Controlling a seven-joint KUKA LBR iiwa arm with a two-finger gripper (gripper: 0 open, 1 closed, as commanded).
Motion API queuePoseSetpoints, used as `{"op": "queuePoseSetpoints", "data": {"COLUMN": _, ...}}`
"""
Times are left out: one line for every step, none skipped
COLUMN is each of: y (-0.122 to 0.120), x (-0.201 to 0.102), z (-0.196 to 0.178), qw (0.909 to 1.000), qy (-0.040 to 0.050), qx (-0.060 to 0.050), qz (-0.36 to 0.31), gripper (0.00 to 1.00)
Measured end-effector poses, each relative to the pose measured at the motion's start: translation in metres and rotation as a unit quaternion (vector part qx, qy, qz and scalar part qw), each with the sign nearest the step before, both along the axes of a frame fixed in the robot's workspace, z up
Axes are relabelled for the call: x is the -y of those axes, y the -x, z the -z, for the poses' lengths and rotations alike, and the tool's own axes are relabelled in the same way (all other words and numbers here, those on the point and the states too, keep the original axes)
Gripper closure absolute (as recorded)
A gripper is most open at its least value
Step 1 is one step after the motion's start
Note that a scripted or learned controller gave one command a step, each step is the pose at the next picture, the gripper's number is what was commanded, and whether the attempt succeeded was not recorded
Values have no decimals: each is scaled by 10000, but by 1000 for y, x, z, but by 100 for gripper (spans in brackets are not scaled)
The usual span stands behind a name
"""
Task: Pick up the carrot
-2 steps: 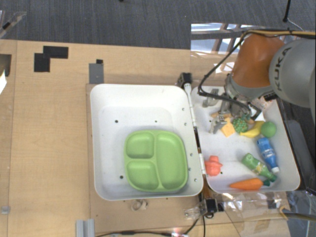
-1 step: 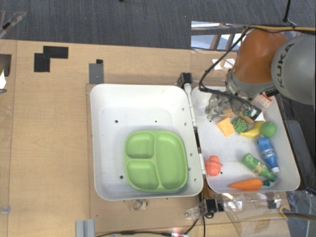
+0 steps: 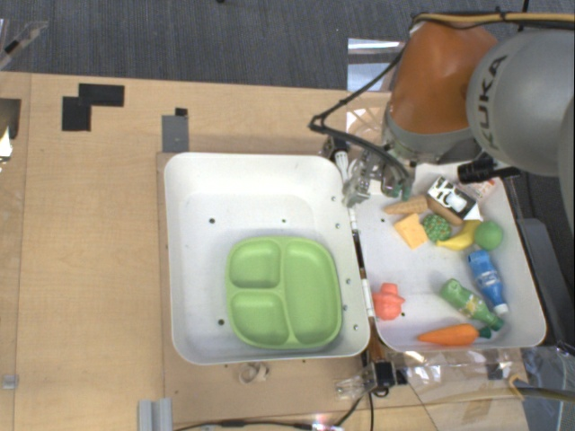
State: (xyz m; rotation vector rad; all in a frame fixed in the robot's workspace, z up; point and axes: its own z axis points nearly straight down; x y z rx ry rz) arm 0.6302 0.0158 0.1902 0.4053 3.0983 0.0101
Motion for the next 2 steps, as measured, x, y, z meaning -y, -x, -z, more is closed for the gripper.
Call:
{"op": "queuePoseSetpoints", "data": {"y": 1, "x": 3, "z": 2, "qw": 10000, "qy": 11, "qx": -19, "qz": 18, "gripper": 0}}
{"op": "queuePoseSetpoints", "data": {"y": 1, "x": 3, "z": 2, "qw": 10000, "qy": 11, "qx": -20, "qz": 18, "gripper": 0}}
